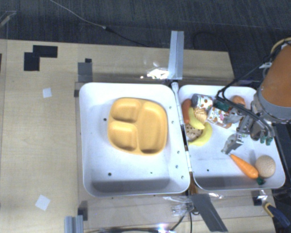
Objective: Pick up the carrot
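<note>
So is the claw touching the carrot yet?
Cannot tell. In the camera view the gripper hangs right over the carrot's upper end, but from above any gap is hidden.

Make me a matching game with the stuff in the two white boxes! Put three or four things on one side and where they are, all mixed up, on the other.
Things
1. yellow divided plate
2. carrot
3. brown round ball
4. banana

Places
A. right bin, near its left wall, in the pile of toys
B. middle of the left bin
C. right bin, front right corner, just right of the carrot
D. right bin, on the floor just below the gripper

Pairs: 1-B, 2-D, 3-C, 4-A
</note>
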You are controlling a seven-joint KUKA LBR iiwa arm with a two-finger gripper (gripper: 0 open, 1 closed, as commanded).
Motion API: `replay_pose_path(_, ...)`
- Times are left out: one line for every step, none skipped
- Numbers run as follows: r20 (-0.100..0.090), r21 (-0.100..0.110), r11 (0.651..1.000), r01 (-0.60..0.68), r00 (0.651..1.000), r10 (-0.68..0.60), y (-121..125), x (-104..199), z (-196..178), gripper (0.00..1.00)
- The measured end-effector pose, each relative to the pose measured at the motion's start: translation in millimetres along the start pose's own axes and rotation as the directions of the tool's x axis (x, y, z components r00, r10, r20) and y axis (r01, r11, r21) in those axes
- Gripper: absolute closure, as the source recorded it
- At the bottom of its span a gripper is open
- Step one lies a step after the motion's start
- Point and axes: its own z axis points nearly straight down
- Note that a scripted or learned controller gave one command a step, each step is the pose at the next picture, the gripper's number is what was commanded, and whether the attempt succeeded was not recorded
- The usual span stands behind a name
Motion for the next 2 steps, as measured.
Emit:
replay_pose_path(-0.004, 0.000, 0.986, 0.164, 0.986, -0.164, -39.1, 11.2, 145.4, 0.00)
replay_pose_path(0.007, 0.001, 0.985, 0.171, 0.985, -0.171, -36.7, 7.8, 133.3, 1.00)
